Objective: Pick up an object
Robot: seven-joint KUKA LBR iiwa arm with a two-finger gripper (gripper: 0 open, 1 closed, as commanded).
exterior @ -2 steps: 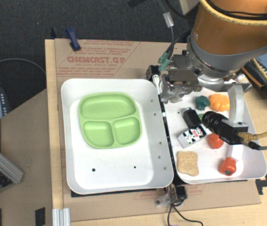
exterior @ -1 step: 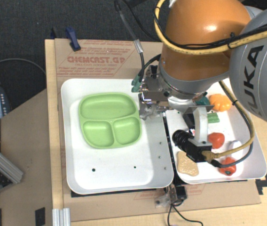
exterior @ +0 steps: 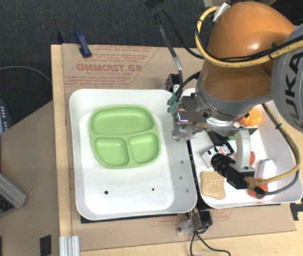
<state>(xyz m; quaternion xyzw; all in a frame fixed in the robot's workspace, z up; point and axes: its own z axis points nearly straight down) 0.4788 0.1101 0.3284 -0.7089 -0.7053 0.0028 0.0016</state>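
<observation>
Two shallow white bins sit side by side on a cardboard-covered tabletop [exterior: 109,68]. The left bin [exterior: 82,159] holds a pale green three-compartment tray [exterior: 124,136]. A grey-and-orange arm [exterior: 242,52] hangs over the right bin [exterior: 289,188], which holds a tan flat piece [exterior: 213,185], an orange item [exterior: 252,117] and a white block [exterior: 266,168].

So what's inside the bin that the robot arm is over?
In the right bin I can see a flat tan piece, something orange and a white block. The big arm covers the rest of that bin, so whatever lies there is hidden.
</observation>
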